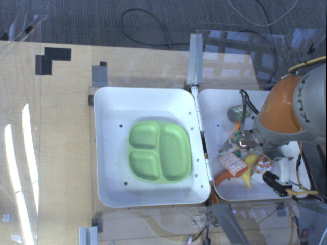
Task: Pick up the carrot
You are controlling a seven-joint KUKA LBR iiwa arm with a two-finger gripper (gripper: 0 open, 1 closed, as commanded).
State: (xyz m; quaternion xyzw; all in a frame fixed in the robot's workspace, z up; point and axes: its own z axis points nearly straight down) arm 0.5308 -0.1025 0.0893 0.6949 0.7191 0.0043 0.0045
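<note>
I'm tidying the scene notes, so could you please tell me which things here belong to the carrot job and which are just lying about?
For the job: carrot; right bin.

Lying about: green plate; left bin; banana; red-and-white box.

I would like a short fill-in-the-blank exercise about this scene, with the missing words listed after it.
1. The green plate lies in the ____ bin.
2. The plate has ____ compartments.
3. The carrot lies in the ____ bin, beside the yellow banana.

Missing words: left; three; right
</note>
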